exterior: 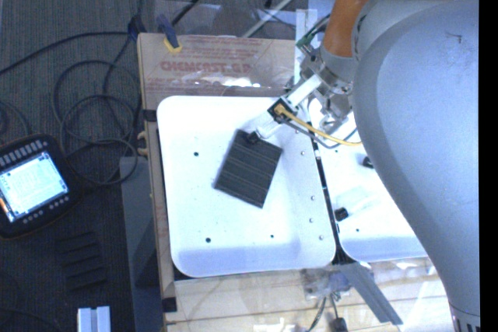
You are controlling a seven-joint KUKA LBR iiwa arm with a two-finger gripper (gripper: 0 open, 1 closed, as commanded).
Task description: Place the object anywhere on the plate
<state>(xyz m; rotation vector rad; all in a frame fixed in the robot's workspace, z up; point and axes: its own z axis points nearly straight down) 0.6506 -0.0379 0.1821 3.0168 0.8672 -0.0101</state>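
Closest to the lens, grey arm (420,128) across the right side. Small black piece (250,139), taken to be the object, at the far corner of the dark ribbed plate (247,169), touching or just overlapping its edge; cannot tell which. Both in the left bin (187,245), toward its far right. Looks light and rigid, probably easy to knock aside; best pinched from above across its narrow width, clear of the ribs. Gripper (328,119) above the divide between the bins, near the piece but apart from it; cannot tell whether clenched or released. Another small black bit (340,212) in the right bin (366,241), by its left wall.
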